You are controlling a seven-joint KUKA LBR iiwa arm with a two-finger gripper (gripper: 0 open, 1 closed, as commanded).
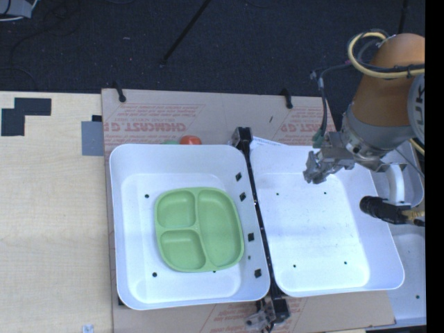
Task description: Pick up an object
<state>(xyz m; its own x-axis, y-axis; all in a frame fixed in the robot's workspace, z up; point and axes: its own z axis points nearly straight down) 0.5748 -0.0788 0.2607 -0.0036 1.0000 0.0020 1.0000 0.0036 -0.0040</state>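
The green divided plate (199, 229) is lying flat on the floor of the left bin (132, 186), roughly at the bin's centre and leaning slightly toward 5 o'clock. It is showing three compartments — two smaller ones at 9 o'clock and one long one at 3 o'clock — separated by raised ridges. Judged by its look, it is moulded plastic: light, stiff, not fragile, and probably smooth enough to slip under a shallow pinch. Because it is sitting flush on the bin floor, the outer rim is offering little purchase; the upright dividing ridges or a rim edge at 12 o'clock are the likelier places to take hold, with the fingers closing across the ridge. The gripper (313, 174) is hanging over the right bin (374, 269), near that bin's 12 o'clock wall and well apart from the plate; nothing is showing between its fingers, and how far they are parted cannot be told at this angle. Count: one green divided plate, two white bins side by side, one arm with an orange band (395, 57), and one small orange-red object (190, 141) lying just beyond the left bin's 12 o'clock wall, partly hidden by it, on the cardboard sheet (208, 116).
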